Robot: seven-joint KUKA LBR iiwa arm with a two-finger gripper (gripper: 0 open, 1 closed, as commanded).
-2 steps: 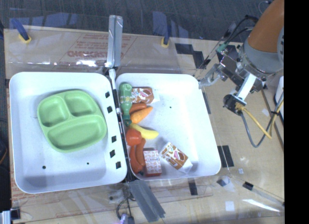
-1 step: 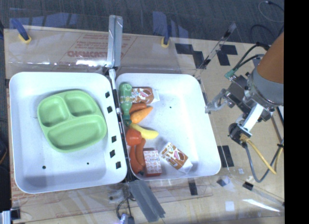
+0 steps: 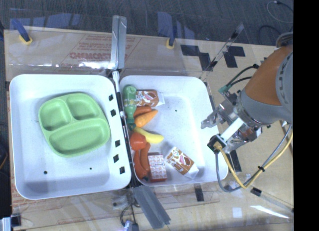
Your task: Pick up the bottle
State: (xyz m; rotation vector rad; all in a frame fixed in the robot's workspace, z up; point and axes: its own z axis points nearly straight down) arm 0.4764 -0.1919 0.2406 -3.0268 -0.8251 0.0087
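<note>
The bottle (image 3: 129, 97) is green and lies against the left wall of the right bin (image 3: 192, 100), at the top of a row of toy food. My gripper (image 3: 214, 132) hangs over the bin's right rim, well to the right of the bottle and a little nearer the front. Its two fingers are spread apart, open, and nothing sits between them.
Beside the bottle are a snack packet (image 3: 147, 97), a carrot (image 3: 146, 118), a banana (image 3: 151, 136), a red piece (image 3: 138, 141), a red box (image 3: 156, 167) and another packet (image 3: 180, 161). A green divided plate (image 3: 75, 123) rests in the left bin (image 3: 25, 170).
</note>
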